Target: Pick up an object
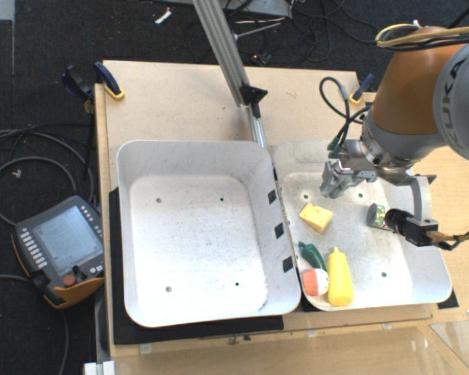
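The right bin (422,287) holds a yellow cheese wedge (316,216) near its middle left, a yellow bottle-shaped toy (340,276) at the front, and a toy carrot or radish with a green top (313,270) beside it. A small dark green and white can-like object (377,216) lies to the right, partly behind the arm's black fitting. My gripper (334,183) hangs above the back of the right bin, up and right of the cheese wedge, with nothing visibly between its fingers.
The left bin (133,209) lies to the left, its rim meeting the right bin's. A metal pole (223,41) slants up from between the bins. A cable loop (336,104) hangs by the wrist. A teach pendant (59,244) sits off the bench at left.
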{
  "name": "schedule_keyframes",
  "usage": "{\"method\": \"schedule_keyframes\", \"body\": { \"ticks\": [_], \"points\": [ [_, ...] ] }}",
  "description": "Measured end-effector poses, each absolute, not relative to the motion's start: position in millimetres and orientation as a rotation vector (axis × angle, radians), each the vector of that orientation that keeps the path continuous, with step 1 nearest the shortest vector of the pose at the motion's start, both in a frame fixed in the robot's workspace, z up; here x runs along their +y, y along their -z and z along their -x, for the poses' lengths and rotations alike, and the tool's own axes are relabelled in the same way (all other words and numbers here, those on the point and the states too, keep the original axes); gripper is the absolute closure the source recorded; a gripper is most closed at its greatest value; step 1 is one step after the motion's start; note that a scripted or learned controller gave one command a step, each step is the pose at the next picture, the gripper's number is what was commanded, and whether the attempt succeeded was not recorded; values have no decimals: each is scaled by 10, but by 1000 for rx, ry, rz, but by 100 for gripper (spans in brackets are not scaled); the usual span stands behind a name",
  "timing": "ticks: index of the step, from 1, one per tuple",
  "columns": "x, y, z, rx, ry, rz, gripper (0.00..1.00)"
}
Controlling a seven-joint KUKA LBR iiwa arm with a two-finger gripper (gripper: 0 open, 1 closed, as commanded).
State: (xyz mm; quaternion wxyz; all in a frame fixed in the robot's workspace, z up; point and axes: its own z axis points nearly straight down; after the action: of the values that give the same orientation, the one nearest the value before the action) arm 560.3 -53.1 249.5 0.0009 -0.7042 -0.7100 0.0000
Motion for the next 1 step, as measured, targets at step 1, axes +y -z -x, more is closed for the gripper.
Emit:
{"method": "schedule_keyframes", "body": {
  "ticks": [1],
  "points": [
    [-59,-2546,-5742,-2231,4,2213,100]
  ]
}}
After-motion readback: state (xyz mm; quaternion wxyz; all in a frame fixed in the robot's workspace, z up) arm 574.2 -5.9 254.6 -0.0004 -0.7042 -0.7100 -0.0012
